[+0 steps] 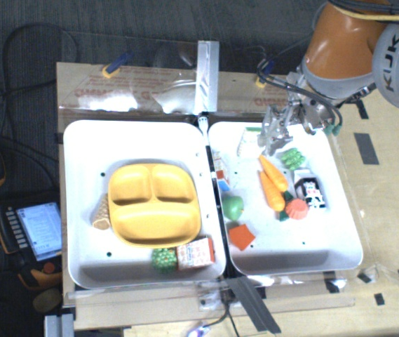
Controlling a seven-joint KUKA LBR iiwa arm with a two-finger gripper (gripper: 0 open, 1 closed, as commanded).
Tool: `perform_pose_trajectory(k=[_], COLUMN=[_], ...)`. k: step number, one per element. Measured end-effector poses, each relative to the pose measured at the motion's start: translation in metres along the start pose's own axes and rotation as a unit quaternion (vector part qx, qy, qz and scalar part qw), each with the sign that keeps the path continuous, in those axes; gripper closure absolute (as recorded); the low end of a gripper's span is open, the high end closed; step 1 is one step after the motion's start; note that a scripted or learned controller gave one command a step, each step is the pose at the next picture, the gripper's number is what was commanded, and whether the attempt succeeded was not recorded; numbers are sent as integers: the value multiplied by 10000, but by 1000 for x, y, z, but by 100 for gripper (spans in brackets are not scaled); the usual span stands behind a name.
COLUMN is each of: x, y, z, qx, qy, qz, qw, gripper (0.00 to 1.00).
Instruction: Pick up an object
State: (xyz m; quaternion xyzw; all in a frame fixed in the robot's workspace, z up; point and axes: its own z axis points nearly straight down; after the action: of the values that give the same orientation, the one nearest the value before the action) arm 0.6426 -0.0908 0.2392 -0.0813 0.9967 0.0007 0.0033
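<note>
My gripper (275,140) hangs over the back of the right bin (339,209), its fingers a little apart with nothing between them. Just below and right of it lie two orange carrots (273,179) and a green bumpy piece (292,159). A white item (247,143) sits just left of the fingertips. Farther forward are a black-and-white box (310,192), a red tomato (297,210), a green ball (233,206) and an orange-red block (241,236).
The left bin (87,146) holds a yellow divided plate (153,202), a tan cone (101,214), a green knobbly toy (163,258) and a small carton (195,253). Small items (219,177) lie along the divider. The grey-and-orange arm (343,41) looms at the back right.
</note>
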Motion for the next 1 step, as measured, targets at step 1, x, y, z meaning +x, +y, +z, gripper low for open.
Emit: perform_pose_trajectory(k=[1], x=[-1], y=[1], z=[-9], qx=[-9], qy=[-16], qz=[-3], qw=[10000], gripper=[100])
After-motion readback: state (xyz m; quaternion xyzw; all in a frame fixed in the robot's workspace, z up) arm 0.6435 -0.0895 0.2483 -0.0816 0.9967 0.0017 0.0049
